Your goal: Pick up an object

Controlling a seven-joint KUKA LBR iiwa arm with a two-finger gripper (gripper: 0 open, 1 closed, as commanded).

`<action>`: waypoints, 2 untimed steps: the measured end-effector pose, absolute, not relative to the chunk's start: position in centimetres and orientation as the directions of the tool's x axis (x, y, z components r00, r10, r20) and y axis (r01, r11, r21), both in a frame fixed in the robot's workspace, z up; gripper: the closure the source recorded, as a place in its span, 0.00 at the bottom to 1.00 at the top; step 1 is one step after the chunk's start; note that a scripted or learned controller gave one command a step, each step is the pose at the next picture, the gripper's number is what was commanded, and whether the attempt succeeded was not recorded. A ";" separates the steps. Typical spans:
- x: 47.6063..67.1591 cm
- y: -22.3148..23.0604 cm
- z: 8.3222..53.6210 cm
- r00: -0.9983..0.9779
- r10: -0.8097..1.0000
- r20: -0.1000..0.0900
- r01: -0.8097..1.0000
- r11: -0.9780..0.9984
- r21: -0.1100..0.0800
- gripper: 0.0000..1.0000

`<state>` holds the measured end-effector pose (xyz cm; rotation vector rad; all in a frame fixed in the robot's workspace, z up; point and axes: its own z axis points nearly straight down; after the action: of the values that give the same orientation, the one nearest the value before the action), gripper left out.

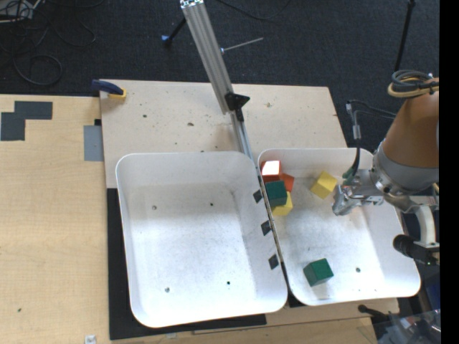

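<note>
The right bin holds several blocks. A yellow block lies near its middle back. Against the bin's left wall sits a cluster: a white-topped block, an orange one, a dark green one and a yellow one. Alone near the front lies a green block. My gripper hangs over the right bin, just right of and slightly below the single yellow block, apart from it. The grey wrist and orange band rise behind it at the right.
The left bin lies beside the right one, with small black clips along the shared wall. A slanted aluminium bar reaches down to the back of the bins. A blue and yellow clamp sits at the bench's back left corner.
</note>
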<state>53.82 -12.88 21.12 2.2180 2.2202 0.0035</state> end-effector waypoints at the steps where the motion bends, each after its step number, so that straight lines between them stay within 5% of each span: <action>1: 53.8 -12.9 21.6 -0.002 1.000 0.000 1.000 0.002 -0.002 1.00; 2: 55.1 -7.3 22.6 -0.005 1.000 0.003 1.000 0.005 -0.001 1.00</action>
<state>55.10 -7.31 22.64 2.2180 2.2287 0.0016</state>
